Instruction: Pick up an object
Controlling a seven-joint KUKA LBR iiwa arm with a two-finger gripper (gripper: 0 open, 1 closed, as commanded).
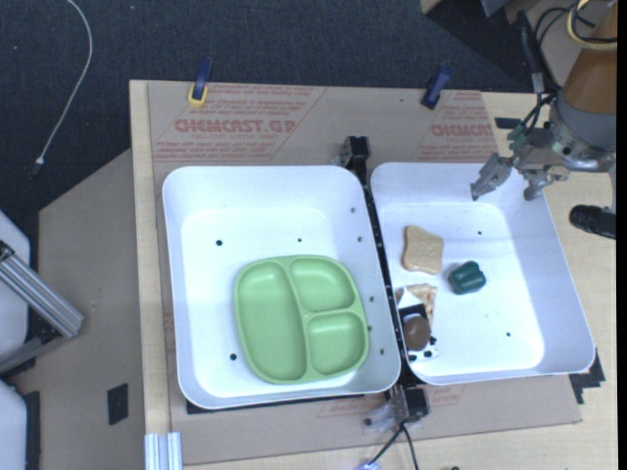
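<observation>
Scanning from the nine o'clock side, the left bin (pixel 186 262) holds a green divided tray (pixel 299 316) toward its six o'clock end. In the right bin (pixel 549 292), a tan bread-like piece (pixel 423 250) sits near the centre, a dark green object (pixel 466 278) just at its four o'clock, and a brown-and-white item (pixel 416 321) against the wall by the divider. The gripper (pixel 509 179) hangs at the bin's one o'clock corner, fingers spread apart and holding nothing. To do this well, I'd shift toward seven o'clock, centre over the green object, which stands free, then descend straight.
</observation>
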